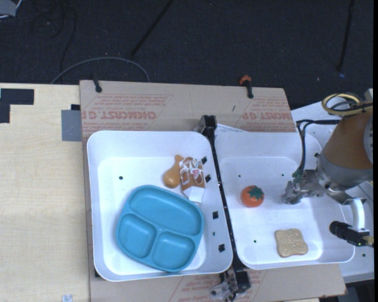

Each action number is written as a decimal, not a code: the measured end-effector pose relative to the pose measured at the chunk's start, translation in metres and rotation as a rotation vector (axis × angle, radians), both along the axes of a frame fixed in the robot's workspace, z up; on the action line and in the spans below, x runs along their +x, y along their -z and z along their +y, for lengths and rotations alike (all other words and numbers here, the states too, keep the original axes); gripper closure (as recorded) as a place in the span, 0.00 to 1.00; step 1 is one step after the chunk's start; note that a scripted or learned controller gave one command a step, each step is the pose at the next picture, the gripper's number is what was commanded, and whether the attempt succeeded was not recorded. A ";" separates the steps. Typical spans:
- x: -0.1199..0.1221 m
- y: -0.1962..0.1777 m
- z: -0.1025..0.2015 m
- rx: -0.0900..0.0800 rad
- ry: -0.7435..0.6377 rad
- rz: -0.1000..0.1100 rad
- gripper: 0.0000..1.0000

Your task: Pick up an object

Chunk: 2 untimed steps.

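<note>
An orange-red tomato with a green top lies in the middle of the right bin. A tan slice of toast rests near that bin's front right corner. My gripper hangs low over the right bin's right side, a short way right of the tomato and above the toast, touching neither. In the left bin lie a blue divided plate and a brown gingerbread figure beside an orange-tan piece.
A black divider with clips runs between the two bins. Cardboard lies under both bins. The arm's grey and orange body and cables crowd the right bin's right rim.
</note>
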State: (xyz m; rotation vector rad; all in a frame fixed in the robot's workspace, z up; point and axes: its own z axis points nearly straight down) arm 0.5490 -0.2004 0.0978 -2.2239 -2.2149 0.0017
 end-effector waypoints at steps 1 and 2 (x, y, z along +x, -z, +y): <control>0.009 -0.048 0.004 -0.001 -0.006 -0.003 1.00; 0.004 -0.109 0.000 -0.003 -0.006 -0.006 1.00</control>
